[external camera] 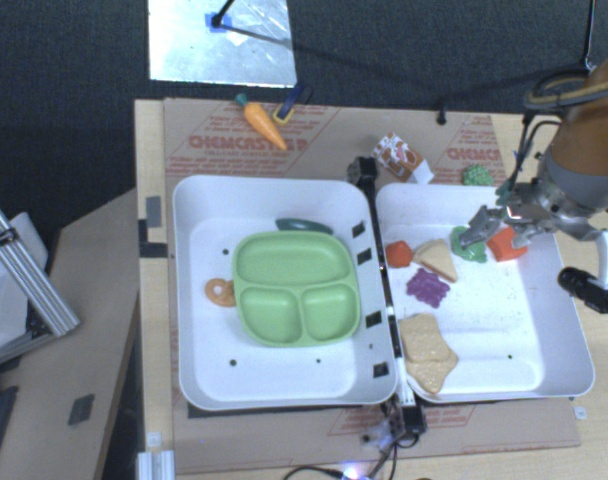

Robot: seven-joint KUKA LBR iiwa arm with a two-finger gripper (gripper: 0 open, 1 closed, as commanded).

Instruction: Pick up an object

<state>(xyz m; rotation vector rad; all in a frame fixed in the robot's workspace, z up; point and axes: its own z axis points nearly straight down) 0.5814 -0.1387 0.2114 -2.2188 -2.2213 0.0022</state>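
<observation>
Arm: the grey KUKA arm with its orange band (584, 133) reaches in from the right, over the upper part of the right shallow white bin (564, 353).
Gripper: the two-finger gripper (481, 232) hangs low over the bin's upper middle — whether it is released or clenched on anything cannot be told from this angle.
Under the gripper: a small green toy piece (470, 250) lies just beside the tool's tip, and a red-orange block (506, 245) sits just to its right, partly covered by the wrist.
Other things in the right bin: a small red round toy (399, 254) near the left wall, a tan wedge like a bread slice (438, 260) beside it, a purple bunch of toy grapes (427, 287) below, and a beige flat toast-shaped piece (427, 351) near the lower left corner.
Left bin: the left shallow white bin (199, 368) holds a light green divided plastic plate (294, 288), a small orange ring (220, 292) touching the plate's left edge, and a dark green item (304, 225) peeking out behind the plate.
Bench outside the bins: an orange toy carrot (264, 125) lies on the cardboard above the left bin; a small red-and-white packet (399, 158) and a green knobbly toy (476, 176) lie above the right bin.
</observation>
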